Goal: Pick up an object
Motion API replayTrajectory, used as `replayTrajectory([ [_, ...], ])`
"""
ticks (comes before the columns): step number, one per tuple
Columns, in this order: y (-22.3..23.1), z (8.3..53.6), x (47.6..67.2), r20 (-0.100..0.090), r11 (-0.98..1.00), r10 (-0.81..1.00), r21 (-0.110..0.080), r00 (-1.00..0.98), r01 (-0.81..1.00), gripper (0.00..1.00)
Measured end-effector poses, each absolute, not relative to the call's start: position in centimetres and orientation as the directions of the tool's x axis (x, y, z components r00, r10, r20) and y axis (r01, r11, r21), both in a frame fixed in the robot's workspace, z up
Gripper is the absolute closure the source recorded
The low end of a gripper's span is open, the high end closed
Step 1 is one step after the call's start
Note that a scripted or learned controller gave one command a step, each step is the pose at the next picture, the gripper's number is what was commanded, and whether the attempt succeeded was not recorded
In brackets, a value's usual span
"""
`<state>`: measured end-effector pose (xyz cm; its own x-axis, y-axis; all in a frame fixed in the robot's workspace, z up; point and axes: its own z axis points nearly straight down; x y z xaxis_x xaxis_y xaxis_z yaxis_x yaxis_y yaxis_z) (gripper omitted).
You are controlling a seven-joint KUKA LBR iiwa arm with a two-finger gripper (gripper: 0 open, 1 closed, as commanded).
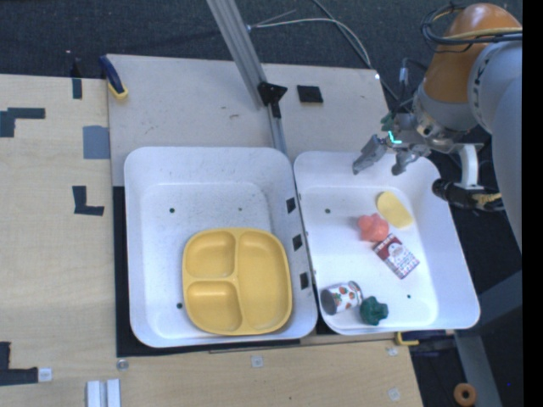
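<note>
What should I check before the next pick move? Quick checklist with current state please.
1. Gripper open: ok, fingers spread with nothing between them.
2. Targets in right bin: ok, yellow piece, pink piece, red-white packet, small can, green piece.
3. Nearest target free to grasp: not ok, yellow piece and pink piece touch.
4. Gripper above a target: not ok, it hangs over the bin's far edge.
5. Gripper height: cannot tell.
6. Yellow tray out of the way: ok, in left bin.
</note>
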<state>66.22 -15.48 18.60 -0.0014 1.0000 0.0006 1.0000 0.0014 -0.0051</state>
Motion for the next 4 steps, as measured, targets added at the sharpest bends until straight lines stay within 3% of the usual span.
replayTrajectory([
  [1,-15.5,18.8,66.3,0.000,0.002,1.000,-0.001,-0.002,1.000,0.00],
  [3,-16.4,8.3,66.1,-0.002,0.003,1.000,0.000,-0.003,1.000,0.00],
  [4,-16.4,9.7,66.2,-0.005,0.004,1.000,0.004,-0.004,1.000,1.00],
])
